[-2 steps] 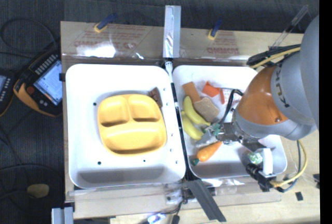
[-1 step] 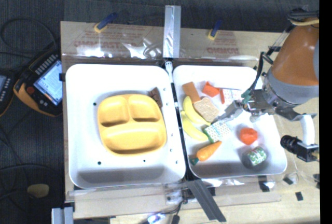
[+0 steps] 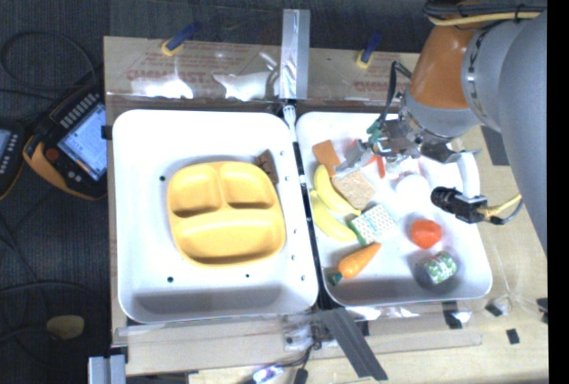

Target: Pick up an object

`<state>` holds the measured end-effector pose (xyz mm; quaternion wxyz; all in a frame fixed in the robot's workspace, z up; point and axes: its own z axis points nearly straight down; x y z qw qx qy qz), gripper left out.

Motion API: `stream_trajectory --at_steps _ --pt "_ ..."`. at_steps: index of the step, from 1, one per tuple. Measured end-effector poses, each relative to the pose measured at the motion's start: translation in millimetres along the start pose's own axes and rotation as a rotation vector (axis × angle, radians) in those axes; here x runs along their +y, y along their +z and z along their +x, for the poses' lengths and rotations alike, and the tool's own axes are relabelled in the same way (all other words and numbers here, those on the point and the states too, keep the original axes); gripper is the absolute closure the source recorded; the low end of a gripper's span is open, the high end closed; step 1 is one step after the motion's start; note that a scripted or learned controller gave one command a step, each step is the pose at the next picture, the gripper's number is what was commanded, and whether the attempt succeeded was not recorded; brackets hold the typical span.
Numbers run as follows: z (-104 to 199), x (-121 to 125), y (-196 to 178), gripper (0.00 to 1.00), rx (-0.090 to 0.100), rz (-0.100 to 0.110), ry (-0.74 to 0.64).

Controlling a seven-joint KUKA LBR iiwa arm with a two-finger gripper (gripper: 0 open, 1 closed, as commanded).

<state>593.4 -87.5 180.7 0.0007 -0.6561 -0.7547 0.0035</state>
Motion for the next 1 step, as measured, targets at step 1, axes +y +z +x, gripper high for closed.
stream_trajectory --at_steps 1 --pt "-20.2 35.8 29.2 0.0 -0.001 -0.002 -0.191"
